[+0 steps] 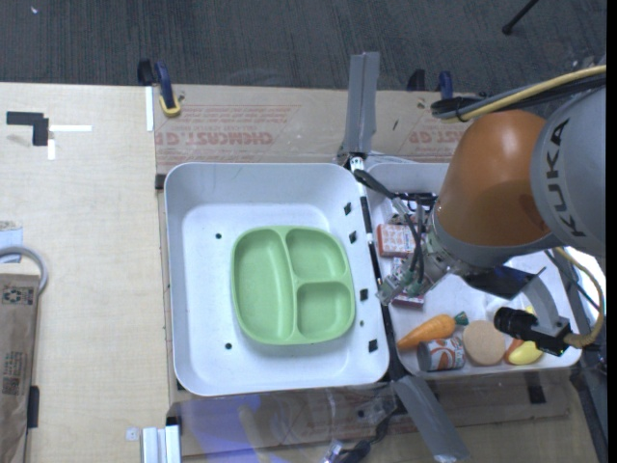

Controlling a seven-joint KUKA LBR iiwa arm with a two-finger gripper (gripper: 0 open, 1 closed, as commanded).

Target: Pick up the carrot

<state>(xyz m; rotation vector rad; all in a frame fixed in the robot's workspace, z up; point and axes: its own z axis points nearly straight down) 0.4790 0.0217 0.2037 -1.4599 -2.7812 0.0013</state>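
Single fixed overhead view, slanting onto both bins point(183, 258).

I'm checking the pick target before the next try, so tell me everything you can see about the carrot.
The carrot is a small orange toy-like piece, smooth as if plastic, with a green top at its right end. It lies flat on the floor of the right bin, near the front left corner, tilted so the pointed tip aims left and slightly down. A small can sits just in front of it and a tan round piece to its right, both close or touching. The arm hangs above, not on it.
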